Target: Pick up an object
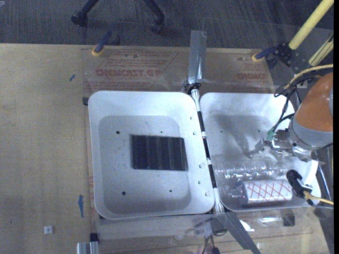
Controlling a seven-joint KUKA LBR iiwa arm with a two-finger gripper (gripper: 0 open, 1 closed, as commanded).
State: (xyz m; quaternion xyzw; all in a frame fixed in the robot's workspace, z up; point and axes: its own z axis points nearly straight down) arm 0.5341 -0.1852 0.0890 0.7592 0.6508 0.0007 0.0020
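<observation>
My gripper [258, 147] hangs low over the middle of the right bin [233, 107], reaching in from the right under the orange-banded wrist [317, 112]. Just below it in the view lies a clear plastic bottle [249, 171] on its side. Along that bin's front wall rests a red-and-white checkered packet [269, 191] with a grey end [237, 192]. A dark ridged rectangular block [159, 152] lies flat in the middle of the left bin [106, 110]. Nothing is visibly held by the gripper.
A grey divider strip [204, 142] with cabling runs between the two bins. Yellow and black cables [302, 187] trail from the arm over the right bin's front right corner. Clamps [273, 52] hold the sheet behind the bins.
</observation>
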